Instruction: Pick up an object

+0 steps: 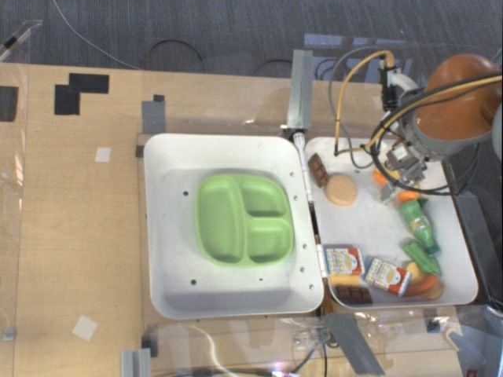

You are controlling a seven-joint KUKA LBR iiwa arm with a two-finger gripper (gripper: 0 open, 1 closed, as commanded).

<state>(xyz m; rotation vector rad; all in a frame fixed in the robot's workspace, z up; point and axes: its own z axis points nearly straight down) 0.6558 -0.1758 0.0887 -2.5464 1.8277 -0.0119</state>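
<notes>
The right bin (369, 222) holds several small items. A tan round bun (341, 190) lies beside a brown chocolate bar (317, 170) at its far left. A green bottle with an orange cap (416, 222) lies at the right, and a darker green piece (422, 258) sits below it. Two small cartons (343, 259) (387, 275) rest near the front edge, with a red sausage (426, 286) to their right. My gripper (399, 177) hangs low over the bin's far right corner, above an orange piece (380, 177) and just above the bottle's cap. Cables partly hide it.
The left bin (169, 289) bears a green divided plate (242, 218). A metal post (299, 93) stands between the bins at the back. The orange-banded wrist (456, 104) and its cables overhang the right bin's far corner. A dark bar (350, 294) lies at that bin's front edge.
</notes>
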